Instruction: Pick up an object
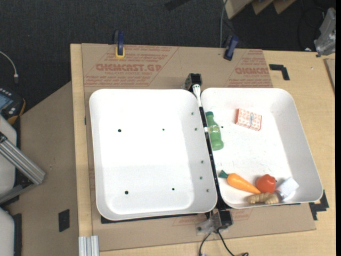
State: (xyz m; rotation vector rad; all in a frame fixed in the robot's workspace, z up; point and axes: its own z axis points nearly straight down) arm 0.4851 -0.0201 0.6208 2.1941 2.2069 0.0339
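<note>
Single fixed camera, mounted above the bench (160, 63), looking down at a slant. Far side of the bench toward the top of the frame, near side at the bottom. Medium distance: left bin (101, 143) and right bin (298, 127) both fit whole, side by side across the centre. Dark floor (80, 9) fills the upper frame.
</note>
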